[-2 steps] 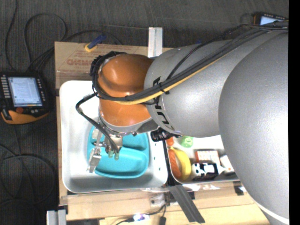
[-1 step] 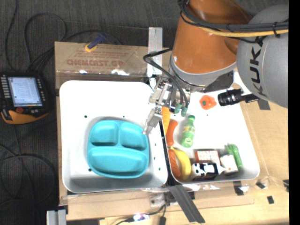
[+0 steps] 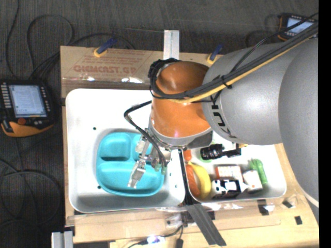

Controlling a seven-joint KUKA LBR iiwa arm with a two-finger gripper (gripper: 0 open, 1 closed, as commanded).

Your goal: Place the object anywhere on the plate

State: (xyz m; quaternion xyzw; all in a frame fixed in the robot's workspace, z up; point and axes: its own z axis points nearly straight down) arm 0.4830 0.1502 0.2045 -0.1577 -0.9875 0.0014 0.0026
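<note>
Dark grey carpet [image 3: 36,211] all around, black cables trailing over it. Huge grey arm [image 3: 269,97] sweeping in from the right, orange band [image 3: 176,102] above the wrist, black lettering on the shell, "KU" about all that reads. Under the bins, a brown cardboard sheet [image 3: 103,66] with faint red print, something like "CHEMCAST GP". Left bin [image 3: 83,118] carrying the turquoise plate [image 3: 114,164]. Right bin [image 3: 274,185] packed with loose objects: orange and yellow piece [image 3: 199,180], red-and-white box [image 3: 230,171], green item [image 3: 258,169], black bottle [image 3: 214,152]. Which of them counts as the task's object, impossible to say. Out on the carpet at left, a teach pendant [image 3: 25,105], screen lit. Gripper [image 3: 138,175] low over the plate's right half; open, closed or carrying, cannot tell.
</note>
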